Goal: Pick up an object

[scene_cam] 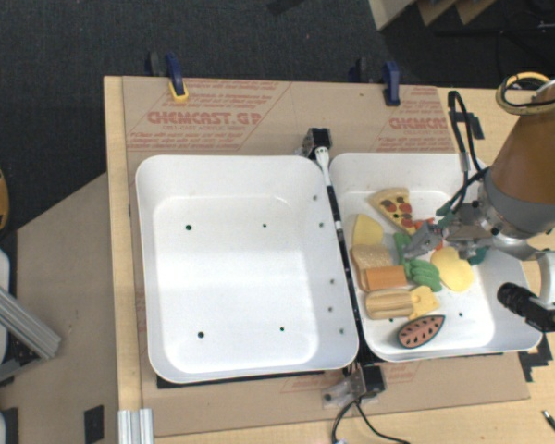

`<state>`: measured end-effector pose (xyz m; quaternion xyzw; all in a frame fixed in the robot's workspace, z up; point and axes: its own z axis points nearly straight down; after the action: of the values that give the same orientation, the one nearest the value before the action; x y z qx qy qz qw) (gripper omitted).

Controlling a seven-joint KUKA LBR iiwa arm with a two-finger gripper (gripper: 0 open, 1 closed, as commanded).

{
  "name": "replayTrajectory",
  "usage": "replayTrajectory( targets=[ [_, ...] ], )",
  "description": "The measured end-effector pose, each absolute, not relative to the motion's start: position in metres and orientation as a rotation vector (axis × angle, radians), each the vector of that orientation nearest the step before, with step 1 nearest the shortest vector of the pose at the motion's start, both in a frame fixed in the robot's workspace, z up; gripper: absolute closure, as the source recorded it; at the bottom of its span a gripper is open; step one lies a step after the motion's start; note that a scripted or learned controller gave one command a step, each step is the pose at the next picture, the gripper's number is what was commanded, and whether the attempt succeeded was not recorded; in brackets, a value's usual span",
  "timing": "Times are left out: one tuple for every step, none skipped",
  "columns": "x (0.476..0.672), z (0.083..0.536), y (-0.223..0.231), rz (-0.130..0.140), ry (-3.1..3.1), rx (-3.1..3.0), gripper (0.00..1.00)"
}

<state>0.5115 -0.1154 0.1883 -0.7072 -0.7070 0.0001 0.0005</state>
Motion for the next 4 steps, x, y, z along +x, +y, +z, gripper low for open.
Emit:
replayTrajectory(
  targets=[
    [0.481, 0.084, -0.093, 0.004, -2.216, -2.218, 0.0],
    [0.54, 0.085, -0.1, -0.003, -2.226, -2.222, 0.0],
    [0.539, 0.096, -0.1, -0.004, -2.224, -2.225, 1.0],
    [0.593, 0.191, -0.033, -0.018, -2.238, -2.217, 1.0]
  ],
)
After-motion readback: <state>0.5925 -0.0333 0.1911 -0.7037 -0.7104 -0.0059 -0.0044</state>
